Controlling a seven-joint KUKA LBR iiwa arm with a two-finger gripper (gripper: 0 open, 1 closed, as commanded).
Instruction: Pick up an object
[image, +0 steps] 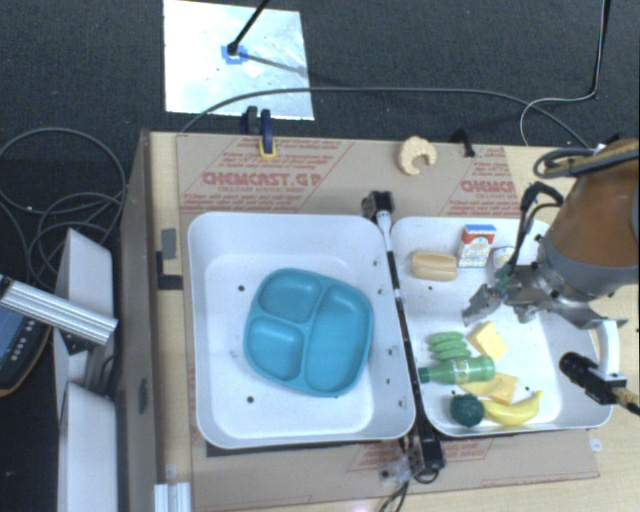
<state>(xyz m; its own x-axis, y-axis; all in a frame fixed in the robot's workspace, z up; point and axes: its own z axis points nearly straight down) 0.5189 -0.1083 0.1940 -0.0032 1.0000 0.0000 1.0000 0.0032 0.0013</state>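
The right bin (560, 300) holds several toy foods. A tan bread roll (434, 265) and a small red, white and blue carton (478, 245) lie at its far side. A yellow cheese wedge (489, 341) sits mid-bin, with a green pea pod (448, 345) to its left. Toward the front lie a green bottle (458, 372), an orange block (503, 388), a banana (517, 410) and a dark green ball (465, 409). My gripper (498, 303) hangs open just beyond the cheese wedge, with nothing between its fingers.
The left bin (215, 300) holds a blue divided plate (305, 330). A ridge (397, 300) separates the two bins. On the cardboard behind the bins lie a tan croissant-shaped toy (416, 154) and a blue and yellow clamp (262, 130). The arm's bulk covers the right bin's right side.
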